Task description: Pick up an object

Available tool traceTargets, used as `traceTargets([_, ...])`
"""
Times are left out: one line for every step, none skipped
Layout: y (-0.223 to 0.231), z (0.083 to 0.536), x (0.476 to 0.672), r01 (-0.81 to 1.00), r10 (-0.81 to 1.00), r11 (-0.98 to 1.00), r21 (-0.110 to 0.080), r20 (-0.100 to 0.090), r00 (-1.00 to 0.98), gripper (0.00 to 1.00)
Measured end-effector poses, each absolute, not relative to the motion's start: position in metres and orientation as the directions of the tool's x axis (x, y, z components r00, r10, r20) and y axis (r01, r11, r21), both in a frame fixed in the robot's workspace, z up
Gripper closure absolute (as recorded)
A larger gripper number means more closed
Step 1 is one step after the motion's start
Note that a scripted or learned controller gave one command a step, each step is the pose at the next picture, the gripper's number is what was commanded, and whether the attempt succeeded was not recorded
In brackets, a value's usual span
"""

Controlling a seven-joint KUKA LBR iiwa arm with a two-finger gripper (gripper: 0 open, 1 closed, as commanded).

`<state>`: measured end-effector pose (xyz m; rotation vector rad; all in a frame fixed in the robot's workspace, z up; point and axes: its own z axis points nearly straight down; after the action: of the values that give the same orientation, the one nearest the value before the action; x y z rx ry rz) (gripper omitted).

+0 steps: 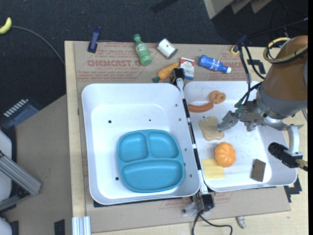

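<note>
The fingers were spread apart, grasping nothing, poised over the right bin just beside a beige cookie-shaped piece. An orange pumpkin lay below it, a pretzel above.

Illumination is even and diffuse from overhead. The white bins appear bright without harsh glare; shadows are soft. Focus is slightly soft throughout.

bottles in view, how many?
2, both on the bench behind the bins: green bottle behind the left bin, blue bottle behind the right bin. None seen inside the bins.
</note>
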<state>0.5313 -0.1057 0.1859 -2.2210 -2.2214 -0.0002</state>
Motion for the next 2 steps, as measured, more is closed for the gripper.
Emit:
traceTargets([-0.106,0.132,0.497,1.0,1.0,-0.001,-0.004,0.001,0.001,0.0])
traceTargets([-0.109,0.084,0.479,1.0,1.0,-0.001,-0.001,0.001,0.001,0.0])
